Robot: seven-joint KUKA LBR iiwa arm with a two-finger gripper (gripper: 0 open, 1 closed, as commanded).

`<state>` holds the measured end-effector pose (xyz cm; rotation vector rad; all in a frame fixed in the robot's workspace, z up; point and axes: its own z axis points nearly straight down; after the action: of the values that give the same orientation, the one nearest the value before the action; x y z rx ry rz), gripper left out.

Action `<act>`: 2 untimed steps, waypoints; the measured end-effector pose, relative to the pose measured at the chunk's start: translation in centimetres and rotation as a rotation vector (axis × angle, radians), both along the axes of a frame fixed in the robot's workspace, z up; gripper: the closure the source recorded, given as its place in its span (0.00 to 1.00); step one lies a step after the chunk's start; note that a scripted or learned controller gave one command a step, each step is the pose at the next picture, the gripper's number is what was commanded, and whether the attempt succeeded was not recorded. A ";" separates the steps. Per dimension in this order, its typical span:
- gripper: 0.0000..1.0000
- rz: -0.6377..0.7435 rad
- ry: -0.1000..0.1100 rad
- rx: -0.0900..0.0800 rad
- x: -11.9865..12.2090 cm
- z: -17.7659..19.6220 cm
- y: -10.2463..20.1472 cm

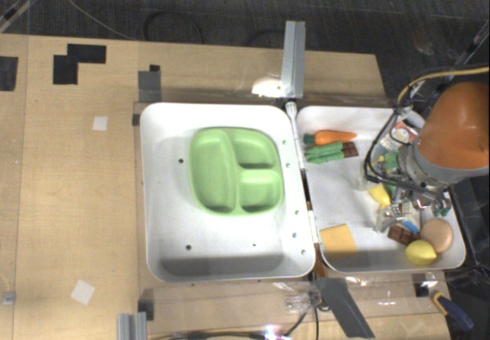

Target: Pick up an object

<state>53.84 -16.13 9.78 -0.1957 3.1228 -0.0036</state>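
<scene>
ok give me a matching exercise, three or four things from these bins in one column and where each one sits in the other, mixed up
Things:
1. green divided plate
2. carrot
3. orange-yellow block
4. lemon

Places:
A. far edge of the right bin
B. near right corner of the right bin
C. middle of the left bin
D. near left corner of the right bin

Pairs: 1-C, 2-A, 3-D, 4-B
</scene>
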 end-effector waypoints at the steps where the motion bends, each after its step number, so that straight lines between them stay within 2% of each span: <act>1: 0.00 -0.098 -0.009 -0.002 -1.8 -0.7 1.3; 2: 0.00 -0.099 -0.003 0.000 3.0 -0.8 -3.2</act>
<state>56.84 -19.35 8.93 -0.0412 3.1257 -0.0047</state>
